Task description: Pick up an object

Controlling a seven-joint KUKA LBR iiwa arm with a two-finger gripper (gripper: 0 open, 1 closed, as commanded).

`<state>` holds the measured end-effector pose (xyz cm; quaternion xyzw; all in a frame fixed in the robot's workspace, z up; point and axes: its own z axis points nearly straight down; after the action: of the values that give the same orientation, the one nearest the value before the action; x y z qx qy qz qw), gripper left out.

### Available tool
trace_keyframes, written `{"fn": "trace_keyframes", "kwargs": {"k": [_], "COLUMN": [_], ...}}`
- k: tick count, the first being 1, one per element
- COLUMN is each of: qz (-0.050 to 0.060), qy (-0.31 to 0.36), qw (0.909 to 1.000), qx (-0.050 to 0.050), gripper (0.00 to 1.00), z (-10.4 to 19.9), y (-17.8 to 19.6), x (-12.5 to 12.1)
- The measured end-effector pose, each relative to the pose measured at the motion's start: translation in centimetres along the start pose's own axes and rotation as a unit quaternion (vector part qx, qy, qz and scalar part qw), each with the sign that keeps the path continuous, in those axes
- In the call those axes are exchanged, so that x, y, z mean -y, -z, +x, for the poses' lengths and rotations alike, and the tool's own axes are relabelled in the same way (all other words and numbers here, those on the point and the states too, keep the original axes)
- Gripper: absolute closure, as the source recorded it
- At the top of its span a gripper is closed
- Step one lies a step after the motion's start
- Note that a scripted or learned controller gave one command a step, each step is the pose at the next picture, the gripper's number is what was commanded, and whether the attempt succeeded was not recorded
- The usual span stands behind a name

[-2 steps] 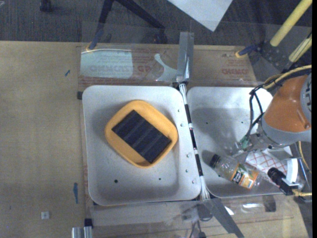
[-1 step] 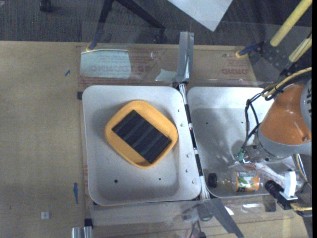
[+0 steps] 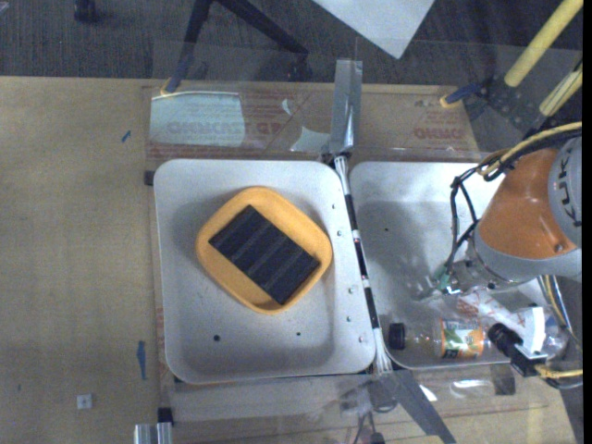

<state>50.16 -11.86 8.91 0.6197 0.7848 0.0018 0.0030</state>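
The arm [image 3: 527,220] bends low over the right bin [image 3: 398,202]; jaws' state unclear.

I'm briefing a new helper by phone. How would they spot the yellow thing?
Find the left white bin. Near its middle lies a yellow rounded-square object with a dark ribbed panel on top. It lies alone there, unlike the bottle in the right bin.

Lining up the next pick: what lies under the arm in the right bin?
A clear plastic bottle with a black cap lies near the right bin's front wall, partly under the arm. The wrist covers whatever is beneath it.
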Motion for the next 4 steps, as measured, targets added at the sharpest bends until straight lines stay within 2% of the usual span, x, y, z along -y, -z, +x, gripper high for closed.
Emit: {"fn": "trace_keyframes", "kwargs": {"k": [1, 2, 3, 4], "qz": [-0.003, 0.003, 0.003, -0.001], "qy": [0.0, 0.027, 0.053, 0.06], "qw": [1.0, 0.9996, 0.9986, 0.9982], "qx": [0.002, -0.001, -0.002, 0.002], "gripper": [0.0, 0.0, 0.0, 0.0], "z": [1.3, -2.8, -3.6, -3.9], "y": [0.0, 4.1, 4.2, 0.0], "x": [-3.8, -5.3, -0.5, -4.5]}}
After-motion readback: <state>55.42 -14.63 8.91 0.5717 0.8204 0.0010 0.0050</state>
